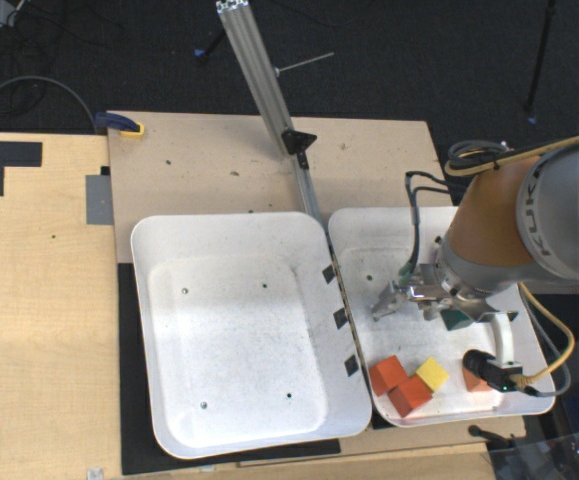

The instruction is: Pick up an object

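1. two white bins sit side by side on my desk (219,158): the left bin (169,248) fills the lower centre of the frame, the right bin (369,233) the lower right.
2. my arm (514,218) comes in from the right edge, its orange band over the right bin's upper right part.
3. the hand (409,296) hangs over the middle of the right bin, pointing toward the frame's left; i cannot tell whether it is open or closed, and i see nothing between its tips.
4. two orange-red blocks (399,385) lie touching each other near the right bin's bottom edge.
5. a yellow block (432,374) lies just right of them, touching or nearly so.
6. another orange piece (477,378) lies further right, partly hidden by a black part of the arm's cabling.
7. a green object (457,318) peeks out below the wrist, mostly covered.
8. a metal rail (264,88) slants from the top centre down to the gap between the bins.
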### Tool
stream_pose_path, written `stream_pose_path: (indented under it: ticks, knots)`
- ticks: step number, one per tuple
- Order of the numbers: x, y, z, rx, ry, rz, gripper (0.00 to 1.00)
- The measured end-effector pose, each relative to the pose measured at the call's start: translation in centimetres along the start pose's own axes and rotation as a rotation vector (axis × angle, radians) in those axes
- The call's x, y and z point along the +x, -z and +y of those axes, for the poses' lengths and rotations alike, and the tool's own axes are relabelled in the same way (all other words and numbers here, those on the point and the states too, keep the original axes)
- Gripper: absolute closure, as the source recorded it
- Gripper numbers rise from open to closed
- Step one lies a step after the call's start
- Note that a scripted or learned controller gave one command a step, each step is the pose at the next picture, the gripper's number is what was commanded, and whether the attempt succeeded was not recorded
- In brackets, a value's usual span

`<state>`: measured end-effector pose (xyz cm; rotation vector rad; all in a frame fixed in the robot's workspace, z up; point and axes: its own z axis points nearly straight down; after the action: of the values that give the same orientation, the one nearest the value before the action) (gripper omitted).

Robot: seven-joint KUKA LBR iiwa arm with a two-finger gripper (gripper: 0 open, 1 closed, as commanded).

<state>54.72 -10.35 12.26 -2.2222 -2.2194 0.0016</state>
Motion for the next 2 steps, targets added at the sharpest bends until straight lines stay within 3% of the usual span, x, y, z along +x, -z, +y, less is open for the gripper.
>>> stream_pose_path:
  ticks: [1, 2]
  knots:
    - [-0.1, -0.2, 0.0, 0.001, -0.008, 0.001, 0.00]
    - [3.0, 7.2, 2.4, -0.007, 0.005, 0.001, 0.00]
